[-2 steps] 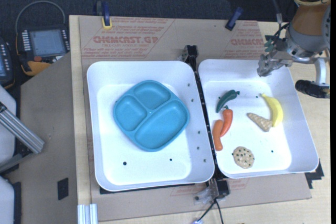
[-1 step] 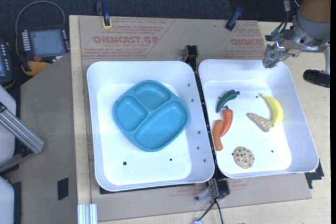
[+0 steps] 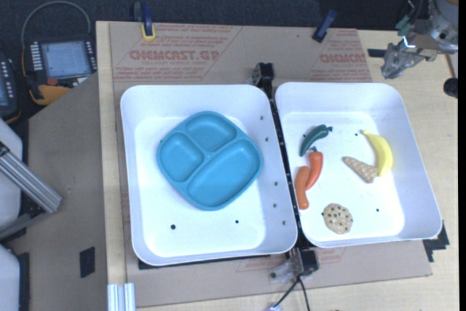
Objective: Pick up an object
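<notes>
Claw (image 3: 394,60): raised at far right, beyond the far right corner of the right bin (image 3: 415,149), over the brown bench top (image 3: 218,47); grasping nothing; finger spread cannot be told from this angle.

Right bin, near to far:
- Cookie (image 3: 337,218): round, speckled tan, flat near the bin's near edge, roughly mid-width.
- Orange carrot (image 3: 301,186): close to the left wall; long axis running near-to-far, slightly tilted, thinner end toward the near edge.
- Red-orange pepper (image 3: 314,168): just beside the carrot on its right, touching or overlapping its far end; long axis near-to-far, leaning right at the far tip.
- Tan wedge (image 3: 362,169): triangular, mid-bin; long axis slanted, narrow tip toward the left wall, broad end by the banana.
- Banana (image 3: 380,151): yellow, curved, right of centre; long axis from far left down to near right, dark stem tip aimed at the far edge; lower end touching the wedge.
- Dark green pepper (image 3: 315,138): farthest item on the left side; long axis diagonal, stem end toward far right.

Left bin (image 3: 138,178):
- Blue divided plate (image 3: 210,159): three compartments, set centrally, rotated askew to the bin walls.
</notes>
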